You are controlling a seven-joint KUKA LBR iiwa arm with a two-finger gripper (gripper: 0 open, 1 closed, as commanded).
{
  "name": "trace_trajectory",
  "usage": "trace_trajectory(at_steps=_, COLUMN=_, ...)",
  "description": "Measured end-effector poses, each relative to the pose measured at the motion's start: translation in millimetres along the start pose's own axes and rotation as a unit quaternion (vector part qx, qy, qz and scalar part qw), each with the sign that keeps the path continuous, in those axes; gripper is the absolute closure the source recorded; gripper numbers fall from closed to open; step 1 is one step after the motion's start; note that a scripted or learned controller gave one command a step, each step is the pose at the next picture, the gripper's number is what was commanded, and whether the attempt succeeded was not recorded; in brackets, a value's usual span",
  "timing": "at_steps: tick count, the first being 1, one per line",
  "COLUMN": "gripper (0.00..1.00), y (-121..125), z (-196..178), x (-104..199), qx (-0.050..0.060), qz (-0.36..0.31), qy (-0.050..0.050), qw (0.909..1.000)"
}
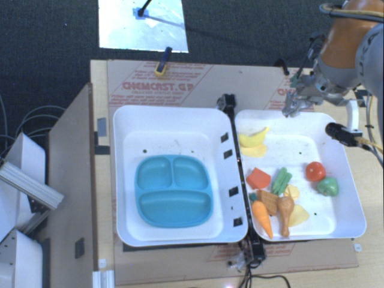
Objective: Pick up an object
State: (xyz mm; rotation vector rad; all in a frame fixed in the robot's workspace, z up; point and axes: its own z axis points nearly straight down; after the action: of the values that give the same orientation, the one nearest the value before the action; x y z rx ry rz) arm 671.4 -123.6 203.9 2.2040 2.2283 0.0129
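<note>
Camera view, what have you got on the table (180, 80)?

— Two shallow white bins side by side. The left bin (129, 125) carries a blue divided plate (174, 191), lying flat near its middle. The right bin (348, 218) carries the toy food.

— Where does the food lie?

— A yellow banana (254, 138) sits near the far left corner, with a paler yellow piece just beneath it. A red wedge (258, 177) lies beside a green bean pod (281, 180). At the near edge, an orange carrot (261, 218) rests against a brown drumstick (285, 212), close to the divider between the bins. A red tomato (315, 171) and a green pepper (327, 187) sit just beside each other toward the right wall.

— And the arm?

— It reaches in from the right, orange band high in the corner. The end effector (295, 105) hangs over the far rim of the right bin, apart from every piece of food.

— Is it grasping anything?

— Nothing shows at its tip. Whether it is released or clenched, I cannot tell; the tip is too small and dark.

— Anything else?

— A small yellow and blue object (162, 65) lies on the table beyond the bins.
</note>
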Motion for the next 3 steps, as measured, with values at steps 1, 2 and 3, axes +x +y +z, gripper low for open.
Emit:
trace_trajectory(at_steps=1, gripper=1.0, y=-1.1, z=-23.4, x=51.2, qx=0.003, qz=0.001, qy=0.0, qw=1.0)
trace_trajectory(at_steps=2, gripper=1.0, y=-1.4, z=-34.5, x=39.2, qx=0.003, qz=0.005, qy=0.0, qw=1.0)
trace_trajectory(at_steps=3, gripper=1.0, y=-1.7, z=-25.3, x=40.4, qx=0.004, qz=0.004, qy=-0.001, qw=1.0)
